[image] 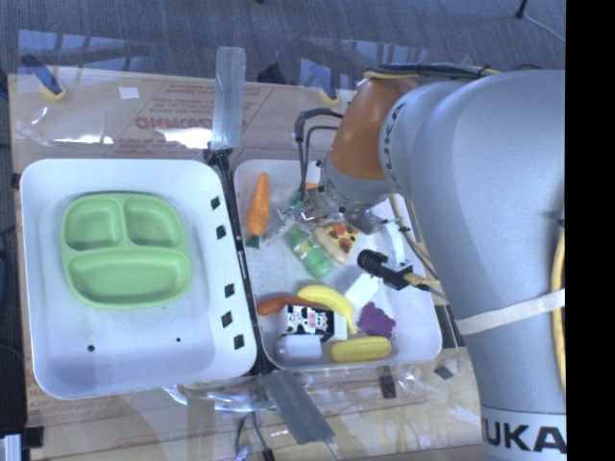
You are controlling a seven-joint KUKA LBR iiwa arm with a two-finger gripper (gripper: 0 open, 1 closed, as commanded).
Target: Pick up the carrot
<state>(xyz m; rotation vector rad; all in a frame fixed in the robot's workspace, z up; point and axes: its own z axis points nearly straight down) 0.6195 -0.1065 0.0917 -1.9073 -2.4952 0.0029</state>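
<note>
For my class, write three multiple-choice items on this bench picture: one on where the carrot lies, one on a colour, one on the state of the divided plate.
1. Where does the carrot lie?
A. In the right bin, near its left wall
B. On the green plate
C. On the bench outside both bins

2. What colour is the divided plate in the left bin?
A. Red
B. Green
C. Blue

3. What is the state of the divided plate?
A. Flipped upside down
B. Stacked with fruit
C. Upright, nothing in its compartments

Answers:
1. A: the orange carrot sits inside the right bin, close to the wall that meets the left bin.
2. B: the plate is pale green against the white bin.
3. C: its three compartments face up and hold nothing, while the banana and other toys lie in the right bin.
</note>
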